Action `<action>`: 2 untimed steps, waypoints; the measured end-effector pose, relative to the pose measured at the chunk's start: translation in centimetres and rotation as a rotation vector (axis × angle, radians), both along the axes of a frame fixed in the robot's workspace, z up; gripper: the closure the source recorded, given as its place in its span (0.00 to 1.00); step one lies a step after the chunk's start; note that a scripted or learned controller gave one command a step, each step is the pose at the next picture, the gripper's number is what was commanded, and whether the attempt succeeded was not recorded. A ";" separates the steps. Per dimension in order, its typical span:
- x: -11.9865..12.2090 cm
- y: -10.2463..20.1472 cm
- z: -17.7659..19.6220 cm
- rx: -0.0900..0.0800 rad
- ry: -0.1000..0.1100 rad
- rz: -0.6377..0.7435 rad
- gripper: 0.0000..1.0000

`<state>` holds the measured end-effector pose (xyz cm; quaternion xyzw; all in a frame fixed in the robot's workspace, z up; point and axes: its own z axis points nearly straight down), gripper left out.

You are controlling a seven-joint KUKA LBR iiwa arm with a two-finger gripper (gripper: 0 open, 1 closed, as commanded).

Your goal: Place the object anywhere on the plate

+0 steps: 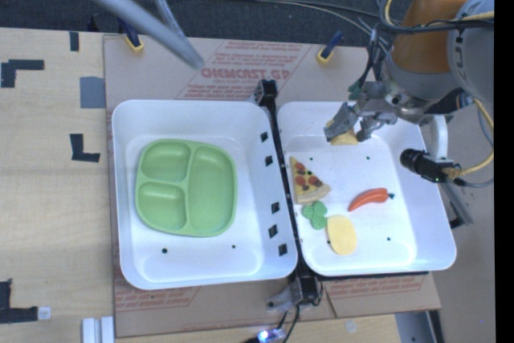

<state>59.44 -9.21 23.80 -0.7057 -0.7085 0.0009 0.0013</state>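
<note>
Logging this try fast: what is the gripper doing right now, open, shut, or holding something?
Gripper: down in the right bin, with a small yellow piece at its tip; open or shut cannot be told.

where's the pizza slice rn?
The pizza slice lies in the right bin, against its left wall, just above the green toy and left of the red chili.

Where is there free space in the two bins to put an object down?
Left bin: the green plate and the strips around it. Right bin: its far right side, past the chili. Crowded by the divider: pizza slice, green piece, yellow piece.
</note>
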 end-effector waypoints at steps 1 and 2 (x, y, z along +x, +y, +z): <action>-1.7 4.8 0.6 0.000 -0.001 0.001 1.00; -2.8 9.7 0.9 0.000 -0.001 0.001 1.00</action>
